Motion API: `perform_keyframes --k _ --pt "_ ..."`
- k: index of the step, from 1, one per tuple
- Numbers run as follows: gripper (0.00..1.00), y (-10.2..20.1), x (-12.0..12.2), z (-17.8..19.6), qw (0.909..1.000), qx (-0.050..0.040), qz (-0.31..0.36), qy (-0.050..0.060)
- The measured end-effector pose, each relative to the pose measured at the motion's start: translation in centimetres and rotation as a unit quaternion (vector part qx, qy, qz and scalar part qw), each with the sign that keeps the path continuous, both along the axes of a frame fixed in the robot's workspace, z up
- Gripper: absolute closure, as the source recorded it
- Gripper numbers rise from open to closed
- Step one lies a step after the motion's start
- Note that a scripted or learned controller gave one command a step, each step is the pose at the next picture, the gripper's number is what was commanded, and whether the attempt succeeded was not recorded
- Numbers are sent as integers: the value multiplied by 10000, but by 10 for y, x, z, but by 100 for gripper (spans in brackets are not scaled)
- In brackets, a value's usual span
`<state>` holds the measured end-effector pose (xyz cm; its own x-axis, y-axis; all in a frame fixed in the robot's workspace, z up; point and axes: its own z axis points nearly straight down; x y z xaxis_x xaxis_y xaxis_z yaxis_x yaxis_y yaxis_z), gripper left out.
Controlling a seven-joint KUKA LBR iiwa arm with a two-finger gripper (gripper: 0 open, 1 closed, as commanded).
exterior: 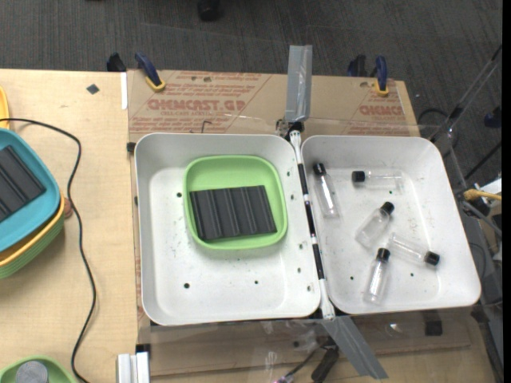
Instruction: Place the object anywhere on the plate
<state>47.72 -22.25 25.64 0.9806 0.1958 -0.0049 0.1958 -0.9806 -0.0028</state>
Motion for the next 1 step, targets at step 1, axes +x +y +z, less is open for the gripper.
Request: perform_keyframes --k 1 --pt "0 1 0 -8 10000 0 5 6"
